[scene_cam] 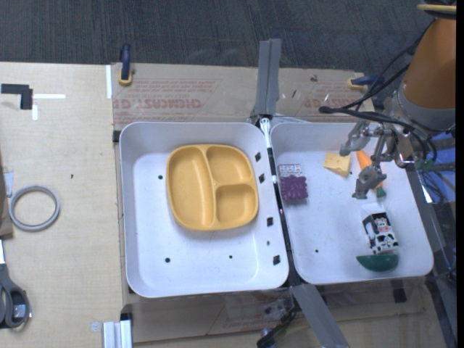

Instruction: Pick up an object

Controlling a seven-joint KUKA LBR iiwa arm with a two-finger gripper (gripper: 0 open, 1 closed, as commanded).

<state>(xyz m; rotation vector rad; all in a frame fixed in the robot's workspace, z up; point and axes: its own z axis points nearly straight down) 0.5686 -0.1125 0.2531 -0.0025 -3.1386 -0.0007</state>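
My gripper point(368, 174) hangs over the upper right part of the right bin point(326, 256). Right beside it lies a small orange piece with a green tip point(363, 158), partly hidden by the gripper. A yellow cheese wedge point(337, 164) lies just to its left. Nearer the bin's left wall sit a purple block point(293, 188) and a small white tag point(289, 170). A black-and-white toy point(379, 231) and a teal bowl-shaped item point(378, 262) lie at the bin's front right.
The left bin point(145, 267) holds a yellow divided plate point(212, 186). On the bench to the left lie a grey ring point(32, 207) and scissors point(13, 303). Cables and the arm's orange band point(435, 56) crowd the right side.
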